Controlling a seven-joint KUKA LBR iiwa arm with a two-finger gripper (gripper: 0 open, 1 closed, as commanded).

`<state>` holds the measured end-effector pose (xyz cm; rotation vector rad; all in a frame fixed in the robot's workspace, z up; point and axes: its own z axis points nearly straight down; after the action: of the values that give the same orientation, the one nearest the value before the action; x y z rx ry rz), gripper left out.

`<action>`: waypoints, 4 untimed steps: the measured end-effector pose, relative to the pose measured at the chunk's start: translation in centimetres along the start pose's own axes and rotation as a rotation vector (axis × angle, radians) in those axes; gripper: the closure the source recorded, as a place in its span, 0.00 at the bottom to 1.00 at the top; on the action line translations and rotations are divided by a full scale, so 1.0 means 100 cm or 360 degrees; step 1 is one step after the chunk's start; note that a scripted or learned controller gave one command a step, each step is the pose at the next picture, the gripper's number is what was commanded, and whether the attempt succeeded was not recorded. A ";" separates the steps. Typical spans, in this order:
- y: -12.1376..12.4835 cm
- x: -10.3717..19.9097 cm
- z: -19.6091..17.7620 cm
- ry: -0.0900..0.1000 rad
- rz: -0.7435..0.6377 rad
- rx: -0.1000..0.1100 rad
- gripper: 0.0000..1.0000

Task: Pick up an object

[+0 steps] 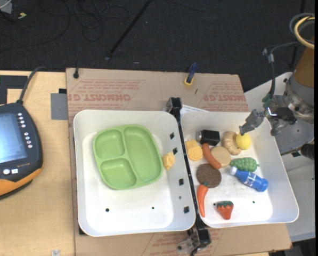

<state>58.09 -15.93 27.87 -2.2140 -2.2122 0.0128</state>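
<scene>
The gripper hung over the upper right rim of the right bin, its grey fingers spread apart with nothing between them, and the arm entered from the right. Just below and left of the fingertips, inside that rim, lay a small yellow lemon against a tan bun-shaped piece (the nearest things to the tool, and not touched by it). The rest of the toy food crowded the bin's left half: a black block, a corn cob, a sausage, a round beige piece and a brown disc, with a green bumpy piece and a blue bottle nearer the middle. A carrot and a strawberry lay towards the lower edge. Bare white floor ran along the bin's right side and lower right corner. Across the divider, the left bin held a green sectioned plate and a small yellow piece beside the shared wall.
</scene>
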 end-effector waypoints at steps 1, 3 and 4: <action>0.002 0.000 -0.007 -0.0003 -0.0003 -0.0018 0.00; -0.012 0.008 0.090 0.0000 -0.0006 -0.0009 0.00; -0.017 0.014 0.153 0.0001 -0.0004 -0.0009 0.00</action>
<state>56.20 -14.53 12.62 -2.2134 -2.2177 0.0061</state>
